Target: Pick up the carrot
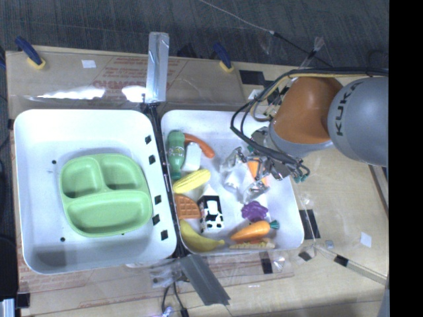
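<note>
Am hovering gripper [254, 170] over right bin [291, 207]; cannot tell its state (orange bit beside it, unclear). Carrot [251, 230] lying near front wall, beside purple toy [254, 211]. Am advising straight descent, centred on body.

You see the gripper [254, 170] low in the right bin [291, 207], an orange piece showing between its fingers [264, 174]. At its six o'clock lies a carrot [251, 230] beside a purple toy [254, 211]. The green tray [104, 193] sits in the left bin [26, 170], at nine o'clock.
</note>
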Robot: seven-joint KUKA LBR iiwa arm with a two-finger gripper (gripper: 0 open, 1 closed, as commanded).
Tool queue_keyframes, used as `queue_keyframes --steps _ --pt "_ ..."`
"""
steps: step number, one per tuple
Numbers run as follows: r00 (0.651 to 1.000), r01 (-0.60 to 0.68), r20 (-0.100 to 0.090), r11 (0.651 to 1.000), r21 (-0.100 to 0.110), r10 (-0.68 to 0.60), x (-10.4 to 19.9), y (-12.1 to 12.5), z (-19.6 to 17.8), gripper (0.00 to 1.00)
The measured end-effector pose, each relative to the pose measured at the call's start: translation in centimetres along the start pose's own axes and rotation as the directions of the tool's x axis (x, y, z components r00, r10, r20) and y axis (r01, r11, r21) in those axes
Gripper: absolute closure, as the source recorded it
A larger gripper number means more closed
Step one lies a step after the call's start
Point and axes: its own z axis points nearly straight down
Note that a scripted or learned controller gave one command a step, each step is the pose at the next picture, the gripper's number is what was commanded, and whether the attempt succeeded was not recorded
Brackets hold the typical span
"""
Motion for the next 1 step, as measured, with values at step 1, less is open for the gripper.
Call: queue_keyframes --steps 1 --pt "1.000 0.009 0.004 1.000 0.003 -0.009 -0.36 0.09 -1.19 1.00"
